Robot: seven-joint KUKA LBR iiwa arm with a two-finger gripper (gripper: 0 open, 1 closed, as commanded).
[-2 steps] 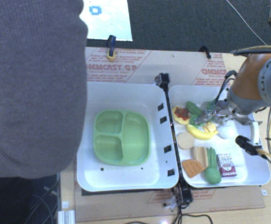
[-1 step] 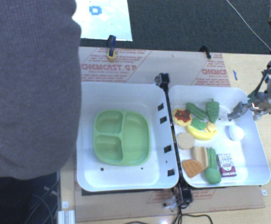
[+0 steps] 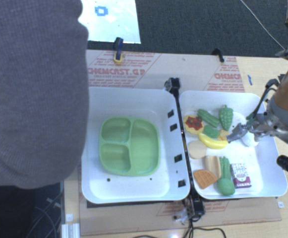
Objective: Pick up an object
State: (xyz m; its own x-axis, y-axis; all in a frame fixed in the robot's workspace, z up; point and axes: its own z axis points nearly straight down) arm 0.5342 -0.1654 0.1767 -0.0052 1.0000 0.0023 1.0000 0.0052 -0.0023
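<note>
The right bin (image 3: pixel 270 182) holds several toy foods. A yellow banana (image 3: pixel 212 142) lies near its middle, with a small green block (image 3: pixel 211 131), a green cucumber (image 3: pixel 207 117) and a knobbly green vegetable (image 3: pixel 226 116) behind it. A red and yellow piece (image 3: pixel 194 124) lies at the left wall. Toward the front are a beige disc (image 3: pixel 197 150), a bread slice (image 3: pixel 212 164), an orange wedge (image 3: pixel 203 178), a long green vegetable (image 3: pixel 225 180) and a small carton (image 3: pixel 240 175). My gripper (image 3: pixel 236 132) reaches in from the right, low over the bin, its tip just right of the banana.
The left bin (image 3: pixel 134 103) holds a green divided plate (image 3: pixel 130 146). A black divider with clips (image 3: pixel 179 148) runs between the bins. A large grey textured mass (image 3: pixel 32 83) covers the view's left side. A white sheet (image 3: pixel 111 14) lies beyond the bench.
</note>
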